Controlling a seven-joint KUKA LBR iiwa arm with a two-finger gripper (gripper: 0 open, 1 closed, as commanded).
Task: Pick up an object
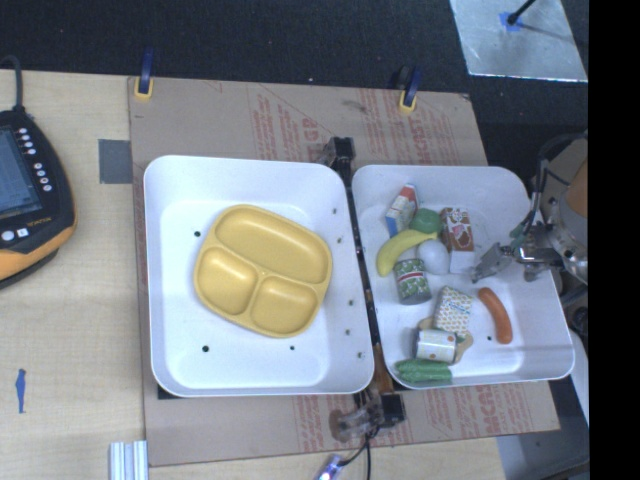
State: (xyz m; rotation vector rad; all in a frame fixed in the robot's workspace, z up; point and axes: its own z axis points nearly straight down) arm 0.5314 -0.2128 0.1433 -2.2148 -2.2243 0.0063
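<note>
Near edge of tabletop: small metal clamp fitting at 6 o'clock of the seam between the two bins, on brown cardboard sheet.
Left bin: white, shallow; holds a yellow divided tray with three compartments, turned at a slant, near the bin's middle.
Right bin: white, shallow, just beside the left bin; holds all the small objects.
Green cucumber: at 6 o'clock of the right bin, against the near wall.
Small white carton: just at 12 o'clock of the cucumber, touching a patterned box.
Red sausage: at 3 o'clock of the patterned box, apart from it, lying on bare bin floor.
Green-labelled can: centre of the bin, just below the banana.
Banana: yellow, curved, beside a white ball and a green round object.
Red-and-white bottle: at 12 o'clock of the banana, near the far wall.
Brown-and-red carton: at 3 o'clock of the green round object.
End effector: over the right bin at its 3 o'clock side, just at 12 o'clock of the sausage; fingers slightly parted, nothing between them.
Pendant: black and orange, at 9 o'clock on the tabletop, well apart from the bins.
Blue clips: at 12 o'clock, pinning the cardboard edge.
</note>
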